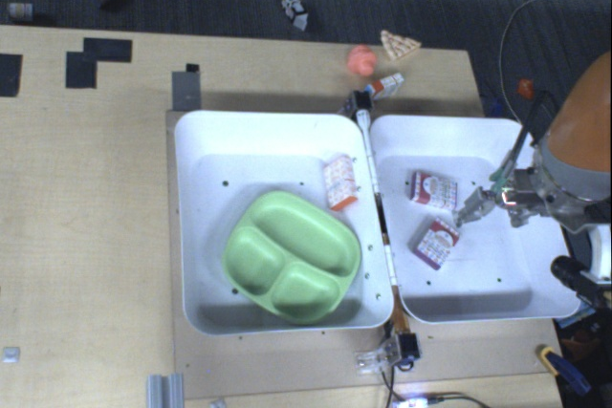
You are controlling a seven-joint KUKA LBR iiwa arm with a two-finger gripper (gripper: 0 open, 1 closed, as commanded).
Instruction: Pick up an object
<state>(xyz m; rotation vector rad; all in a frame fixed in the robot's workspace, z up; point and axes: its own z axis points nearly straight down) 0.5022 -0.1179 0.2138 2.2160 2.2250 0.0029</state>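
In the left shallow white bin (206, 158) a light green moulded plastic tray with three compartments (292, 255) is seen, tilted, and near the bin's right wall a small white and orange packet (338, 182) lies. In the right white bin (497, 296) two small red and white cartons are found: one (433, 190) farther back, one (436, 244) nearer. Just beside the nearer carton the grey two-finger gripper (472, 205) is poised; whether it is open cannot be told.

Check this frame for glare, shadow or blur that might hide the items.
Camera view: even lighting; right bin floor nearly washed out; green tray casts a soft shadow below itself; gripper and small packets slightly soft, labels unreadable.
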